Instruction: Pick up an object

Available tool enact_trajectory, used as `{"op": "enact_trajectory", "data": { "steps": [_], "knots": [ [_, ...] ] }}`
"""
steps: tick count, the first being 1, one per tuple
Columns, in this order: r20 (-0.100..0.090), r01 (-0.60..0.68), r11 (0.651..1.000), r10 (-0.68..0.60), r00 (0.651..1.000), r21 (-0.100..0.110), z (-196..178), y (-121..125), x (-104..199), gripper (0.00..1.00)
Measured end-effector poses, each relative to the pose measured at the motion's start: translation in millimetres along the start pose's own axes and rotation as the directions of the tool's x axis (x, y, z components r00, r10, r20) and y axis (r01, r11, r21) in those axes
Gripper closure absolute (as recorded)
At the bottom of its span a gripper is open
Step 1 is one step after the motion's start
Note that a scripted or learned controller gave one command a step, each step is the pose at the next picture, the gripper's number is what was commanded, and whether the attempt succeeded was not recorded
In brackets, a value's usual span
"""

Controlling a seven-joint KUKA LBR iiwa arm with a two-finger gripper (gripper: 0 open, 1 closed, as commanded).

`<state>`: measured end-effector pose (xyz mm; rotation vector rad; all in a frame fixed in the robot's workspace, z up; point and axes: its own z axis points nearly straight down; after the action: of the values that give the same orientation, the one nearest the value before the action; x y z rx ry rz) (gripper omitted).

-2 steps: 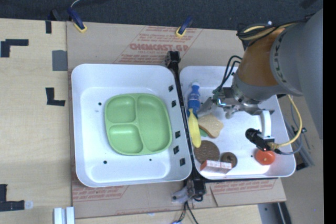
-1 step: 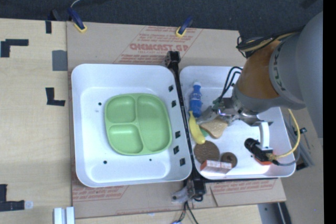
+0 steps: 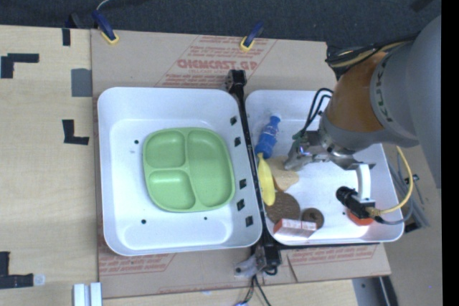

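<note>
Low in the right bin (image 3: 380,186), the gripper (image 3: 295,158) hovers — just beside the banana (image 3: 266,181)

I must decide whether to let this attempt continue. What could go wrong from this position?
1. The gripper is low in the right bin above a tight cluster: blue bottle, yellow banana and a tan piece. It may catch two things or push them apart.
2. The cluster lies close to the divider, so an object could get pressed against it and slip away.

You had a green divided plate (image 3: 189,169) in the left bin (image 3: 115,118); the gripper (image 3: 296,157) hung over the right bin (image 3: 373,234), beside a blue bottle (image 3: 267,135).
</note>
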<state>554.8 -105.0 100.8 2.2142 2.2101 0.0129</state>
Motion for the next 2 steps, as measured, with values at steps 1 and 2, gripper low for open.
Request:
{"op": "enact_trajectory", "data": {
  "steps": [1, 2],
  "knots": [
    [0.001, 0.0, 1.0, 0.0, 1.0, 0.0, -0.1, -0.1, -0.5, 0.0],
    [-0.002, 0.004, 1.0, -0.004, 1.0, 0.009, 15.0, 49.1, 8.1, 0.0]
  ]
}}
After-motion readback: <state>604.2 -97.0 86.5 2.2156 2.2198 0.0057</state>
